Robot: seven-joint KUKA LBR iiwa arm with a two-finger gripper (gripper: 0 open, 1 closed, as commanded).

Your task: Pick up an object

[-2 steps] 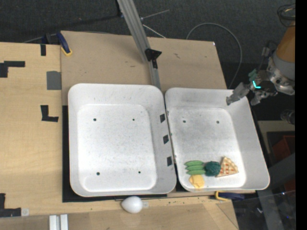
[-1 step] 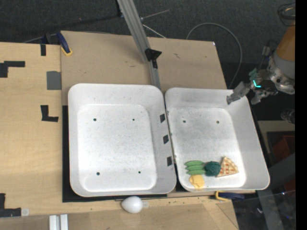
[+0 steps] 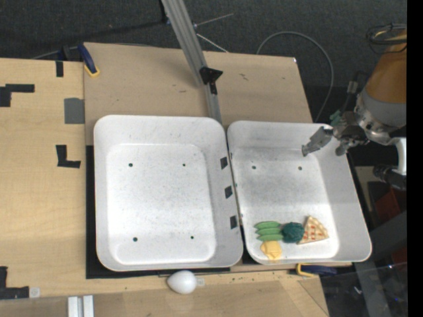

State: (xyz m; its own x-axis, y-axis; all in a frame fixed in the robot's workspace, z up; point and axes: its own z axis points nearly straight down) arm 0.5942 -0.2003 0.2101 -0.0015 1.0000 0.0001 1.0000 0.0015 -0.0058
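No writing, label, brand or number is showing legibly anywhere. The black tape marks on the surface (image 3: 39,177), left of the white bins (image 3: 158,127), are forming no readable characters.

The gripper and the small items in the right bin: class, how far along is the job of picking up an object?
Nothing looks done yet. The green item, dark teal item, yellow item and pizza-slice toy all lie at the near end of the right bin. In hand: the gripper sits over the bin's far right corner, holding nothing, apart from them. Left: reaching an item, gripping and lifting it.
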